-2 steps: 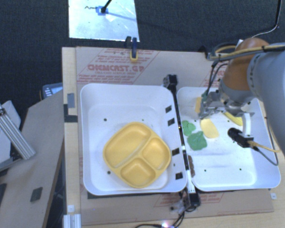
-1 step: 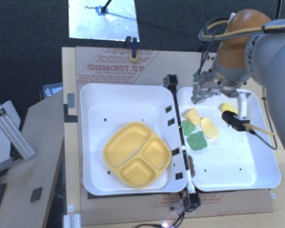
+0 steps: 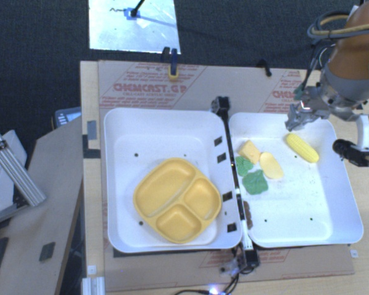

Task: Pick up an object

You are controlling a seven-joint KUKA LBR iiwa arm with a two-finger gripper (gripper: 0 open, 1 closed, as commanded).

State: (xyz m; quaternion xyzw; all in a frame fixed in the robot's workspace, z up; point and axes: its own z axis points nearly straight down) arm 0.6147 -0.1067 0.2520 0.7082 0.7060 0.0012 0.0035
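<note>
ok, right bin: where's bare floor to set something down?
Free: the near half of the right bin, below the broccoli and toward the front rim, and its far-left corner above the cheese wedge. Crowded: the left-middle cluster of cheese wedge, broccoli and yellow chip, and the far-right corner, with the corn beside the gripper.

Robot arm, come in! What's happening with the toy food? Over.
Gripper over right bin's back edge, nothing visibly held. Corn just below it, untouched. Path looks clear.

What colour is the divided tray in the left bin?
Yellow, plain with no pattern; the divided tray shows best in the camera view.
</note>
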